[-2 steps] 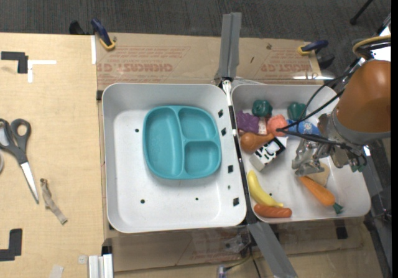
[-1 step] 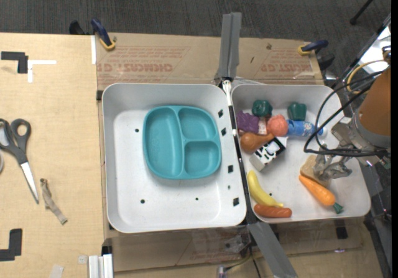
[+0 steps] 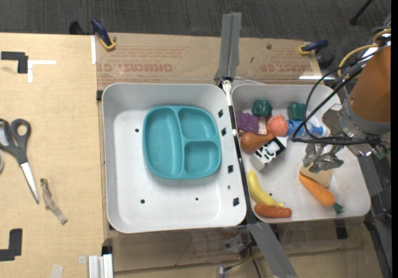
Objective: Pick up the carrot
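**Carrot lies free in the right bin, just beneath the fingers**

On the surface at far left lie scissors (image 3: 18,152). The left bin (image 3: 118,208) holds a teal divided plate (image 3: 183,142). In the right bin (image 3: 354,205), a banana (image 3: 261,189) and a red sausage (image 3: 272,211) lie near the front-left corner. The carrot (image 3: 317,190) lies in the near right part, long axis slanting from upper left to lower right, its green stem end pointing at the near right corner. The gripper (image 3: 322,160) hangs just beyond its upper end; how far apart the fingers stand cannot be told, and nothing is seen between them. The arm is cut off at the right.
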`<control>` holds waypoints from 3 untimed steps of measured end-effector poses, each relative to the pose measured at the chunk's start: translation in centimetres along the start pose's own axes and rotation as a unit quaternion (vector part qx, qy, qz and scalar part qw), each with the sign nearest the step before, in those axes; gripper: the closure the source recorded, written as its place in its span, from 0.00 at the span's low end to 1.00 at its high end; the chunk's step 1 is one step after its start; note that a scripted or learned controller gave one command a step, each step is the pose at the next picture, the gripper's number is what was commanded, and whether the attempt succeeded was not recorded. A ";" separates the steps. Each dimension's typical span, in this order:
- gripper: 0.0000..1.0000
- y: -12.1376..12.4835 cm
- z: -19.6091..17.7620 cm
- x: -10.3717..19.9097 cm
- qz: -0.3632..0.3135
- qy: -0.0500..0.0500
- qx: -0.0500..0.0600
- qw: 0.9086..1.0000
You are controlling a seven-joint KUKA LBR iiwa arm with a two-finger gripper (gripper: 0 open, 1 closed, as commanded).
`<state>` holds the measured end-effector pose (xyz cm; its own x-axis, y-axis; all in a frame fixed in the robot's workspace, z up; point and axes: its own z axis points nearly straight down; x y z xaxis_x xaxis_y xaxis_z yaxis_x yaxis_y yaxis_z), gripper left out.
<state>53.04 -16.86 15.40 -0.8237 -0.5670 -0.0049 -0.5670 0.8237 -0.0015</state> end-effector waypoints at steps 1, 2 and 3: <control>0.00 0.0 0.0 0.0 0.000 0.000 0.000 1.000; 0.00 1.6 6.2 4.2 0.024 0.001 -0.001 1.000; 0.00 -2.9 2.2 5.1 0.075 0.001 0.000 0.997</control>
<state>50.50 -22.13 13.17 -0.8989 -0.4381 -0.0040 -0.4381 0.8989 -0.0017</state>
